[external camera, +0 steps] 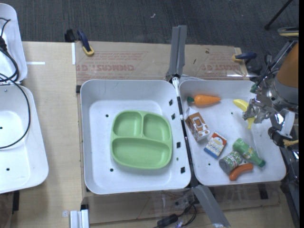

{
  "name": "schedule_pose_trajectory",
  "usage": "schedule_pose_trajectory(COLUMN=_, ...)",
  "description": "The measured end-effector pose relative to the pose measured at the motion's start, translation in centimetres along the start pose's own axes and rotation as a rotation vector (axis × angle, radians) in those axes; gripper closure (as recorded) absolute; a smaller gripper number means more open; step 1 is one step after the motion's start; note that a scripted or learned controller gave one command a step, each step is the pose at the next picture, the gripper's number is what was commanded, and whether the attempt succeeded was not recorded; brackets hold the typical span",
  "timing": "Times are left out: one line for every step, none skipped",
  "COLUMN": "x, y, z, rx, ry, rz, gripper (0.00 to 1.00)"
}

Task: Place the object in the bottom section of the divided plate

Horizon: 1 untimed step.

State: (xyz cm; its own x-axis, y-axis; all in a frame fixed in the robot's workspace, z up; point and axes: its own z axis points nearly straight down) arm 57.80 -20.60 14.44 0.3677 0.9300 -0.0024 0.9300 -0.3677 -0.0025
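A light green divided plate [141, 139] lies in the left bin [95, 141], with two small sections at the back and one wide section [140, 154] at the front; nothing is on it. My gripper [254, 115] hangs at the right bin's [209, 172] far right side. It is right beside a yellow banana-like piece [240, 104], and a bit of yellow shows just under it. The grey wrist hides how it meets the yellow piece.
The right bin also holds an orange carrot [207, 99], a brown-and-white carton [198, 127], a small blue-and-orange box [215, 145], a can [231, 160], a green bottle [248, 152] and an orange-red sausage [241, 171]. A grey divider post [178, 51] stands between the bins.
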Motion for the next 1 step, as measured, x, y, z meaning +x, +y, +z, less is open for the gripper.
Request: schedule_pose_trajectory(x=2.54, y=-9.00, z=-6.95, rx=0.001, ry=0.001, rz=-0.050, gripper=1.00)
